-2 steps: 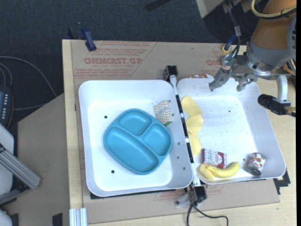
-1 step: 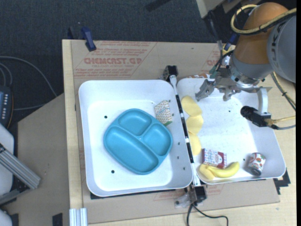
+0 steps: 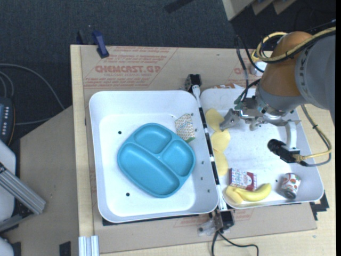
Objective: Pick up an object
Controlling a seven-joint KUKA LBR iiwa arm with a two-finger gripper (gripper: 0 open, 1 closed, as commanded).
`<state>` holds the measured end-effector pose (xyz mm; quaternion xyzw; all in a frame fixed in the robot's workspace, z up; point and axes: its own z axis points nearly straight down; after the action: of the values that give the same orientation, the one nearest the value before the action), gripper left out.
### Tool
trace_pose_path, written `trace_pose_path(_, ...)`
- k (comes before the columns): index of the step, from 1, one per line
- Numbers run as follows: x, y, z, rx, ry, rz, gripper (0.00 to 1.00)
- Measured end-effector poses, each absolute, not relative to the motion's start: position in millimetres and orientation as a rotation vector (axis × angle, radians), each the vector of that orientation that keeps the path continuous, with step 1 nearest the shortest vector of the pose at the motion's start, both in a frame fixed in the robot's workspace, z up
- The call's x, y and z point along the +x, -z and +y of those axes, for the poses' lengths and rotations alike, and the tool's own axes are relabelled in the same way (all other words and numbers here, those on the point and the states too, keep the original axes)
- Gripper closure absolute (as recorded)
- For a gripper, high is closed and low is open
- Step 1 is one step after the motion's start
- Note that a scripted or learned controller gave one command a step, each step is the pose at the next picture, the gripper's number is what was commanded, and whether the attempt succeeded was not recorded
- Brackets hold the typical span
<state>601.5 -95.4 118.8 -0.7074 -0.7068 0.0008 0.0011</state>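
My gripper (image 3: 244, 122) hangs over the back of the right bin (image 3: 314, 181), open, with nothing between its fingers (image 3: 229, 120). Just to its left lie pale yellow pieces (image 3: 219, 140) along the bin's left wall. At the bin's front are a red and white carton (image 3: 242, 178), a yellow banana (image 3: 250, 194) and a small red and white can (image 3: 290, 184). The left bin (image 3: 101, 143) holds a blue divided plate (image 3: 155, 159) and a small patterned packet (image 3: 185, 127) by its right wall.
The grey arm with its orange band (image 3: 285, 71) covers the right bin's back right corner. A black plug on a yellow cable (image 3: 282, 149) hangs over the bin's right side. Cardboard (image 3: 128, 68) lies under both bins, and a blue clip (image 3: 99, 44) sits at its back left.
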Motion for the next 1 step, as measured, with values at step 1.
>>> trace_pose_path(1, 662.6, -85.2, -93.9, -2.222, 0.002, -2.223, 0.0)
